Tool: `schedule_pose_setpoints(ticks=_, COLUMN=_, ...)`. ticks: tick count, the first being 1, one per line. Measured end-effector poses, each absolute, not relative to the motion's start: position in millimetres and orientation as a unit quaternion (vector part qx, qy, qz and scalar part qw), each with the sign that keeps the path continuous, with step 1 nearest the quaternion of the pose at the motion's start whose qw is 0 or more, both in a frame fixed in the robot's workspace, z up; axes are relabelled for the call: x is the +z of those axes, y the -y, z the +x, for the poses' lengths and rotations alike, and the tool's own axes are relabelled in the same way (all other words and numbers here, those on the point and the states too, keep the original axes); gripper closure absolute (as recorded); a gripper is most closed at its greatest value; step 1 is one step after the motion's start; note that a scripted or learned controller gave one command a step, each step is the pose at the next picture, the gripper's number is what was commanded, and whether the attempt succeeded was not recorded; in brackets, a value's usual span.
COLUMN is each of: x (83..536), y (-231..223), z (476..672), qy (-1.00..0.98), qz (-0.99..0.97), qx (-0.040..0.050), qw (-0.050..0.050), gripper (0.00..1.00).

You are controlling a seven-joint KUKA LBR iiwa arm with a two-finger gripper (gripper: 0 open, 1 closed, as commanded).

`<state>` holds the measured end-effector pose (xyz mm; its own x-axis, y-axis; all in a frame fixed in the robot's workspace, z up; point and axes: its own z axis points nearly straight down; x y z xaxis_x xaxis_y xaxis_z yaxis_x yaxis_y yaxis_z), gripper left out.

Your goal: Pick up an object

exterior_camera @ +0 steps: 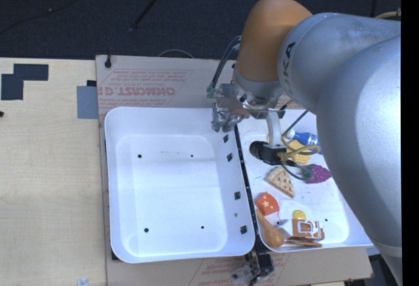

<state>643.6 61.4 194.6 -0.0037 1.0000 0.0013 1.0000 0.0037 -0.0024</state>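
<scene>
While your gripper hangs at the far rim where the two bins meet, nothing is picked up yet.
You look to be at the approach step. Cannot tell how wide the gripper stands, and nothing shows in its hold. The objects lie in the right bin: pizza-slice toy, purple piece beside it, red piece nearer the divider. Next, you likely need to shift over the right bin, line up on the pizza-slice toy, which sits apart, then descend.
</scene>
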Motion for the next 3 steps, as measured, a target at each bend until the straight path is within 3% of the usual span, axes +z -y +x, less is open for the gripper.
schedule_pose_setpoints(ticks=1, x=255.7, y=-88.3, z=644.2, qy=0.708, qz=-0.706, qx=-0.0012, qw=0.000, gripper=1.00)
schedule_pose_setpoints(ticks=3, x=190.4, y=-203.2, z=642.9, qy=0.708, qz=-0.706, qx=0.0014, qw=0.002, gripper=1.00)
